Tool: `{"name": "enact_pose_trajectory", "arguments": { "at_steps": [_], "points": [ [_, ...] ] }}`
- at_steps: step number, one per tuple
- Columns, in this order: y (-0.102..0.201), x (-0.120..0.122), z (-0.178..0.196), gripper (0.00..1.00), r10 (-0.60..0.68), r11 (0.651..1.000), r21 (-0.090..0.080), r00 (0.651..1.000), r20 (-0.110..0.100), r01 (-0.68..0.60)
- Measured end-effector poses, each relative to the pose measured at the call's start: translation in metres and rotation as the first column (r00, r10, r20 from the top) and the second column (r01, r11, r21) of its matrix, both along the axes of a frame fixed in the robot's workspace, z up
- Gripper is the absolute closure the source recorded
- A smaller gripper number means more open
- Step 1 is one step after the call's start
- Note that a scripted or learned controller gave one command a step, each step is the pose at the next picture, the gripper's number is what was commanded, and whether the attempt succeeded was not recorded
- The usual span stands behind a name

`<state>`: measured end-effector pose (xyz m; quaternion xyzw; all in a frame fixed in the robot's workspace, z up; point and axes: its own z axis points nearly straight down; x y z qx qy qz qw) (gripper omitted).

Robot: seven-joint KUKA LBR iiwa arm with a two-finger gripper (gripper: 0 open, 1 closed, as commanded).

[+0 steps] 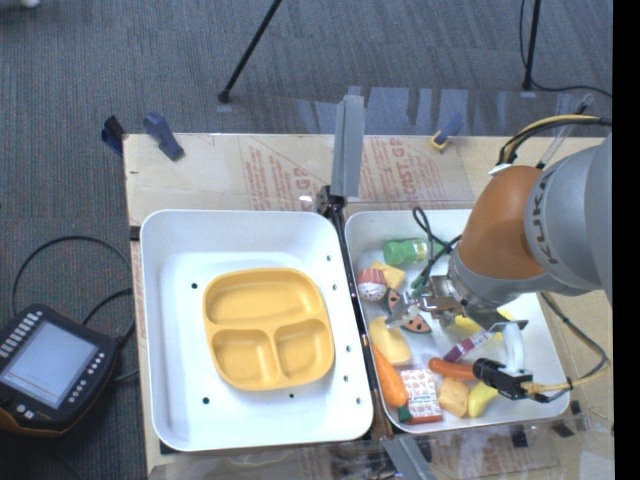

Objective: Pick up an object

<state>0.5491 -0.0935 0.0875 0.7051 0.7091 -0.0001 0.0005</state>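
Hovering hand [425, 308] over right bin [550, 353] | grip unclear | carrot [390, 378] lengthwise, tip toward camera

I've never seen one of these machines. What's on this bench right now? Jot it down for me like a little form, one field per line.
arm: grey with an orange band, reaching in from the right over the right bin
claw: low among the toys in the right bin; grip unclear
left bin: holds a yellow divided tray
right bin: holds a heap of small toy foods
examples: green can, carrot, yellow block
off bench: handheld screen on the floor at left
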Motion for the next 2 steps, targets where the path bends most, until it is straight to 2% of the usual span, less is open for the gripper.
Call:
{"name": "enact_pose_trajectory", "arguments": {
  "at_steps": [1,2],
  "points": [
    [-0.01,0.036,-0.001,0.0,0.001,1.0,0.003,1.0,-0.003,-0.001],
    [-0.059,0.006,0.077,0.0,0.135,0.991,0.0,0.991,0.003,-0.135]
  ]
}}
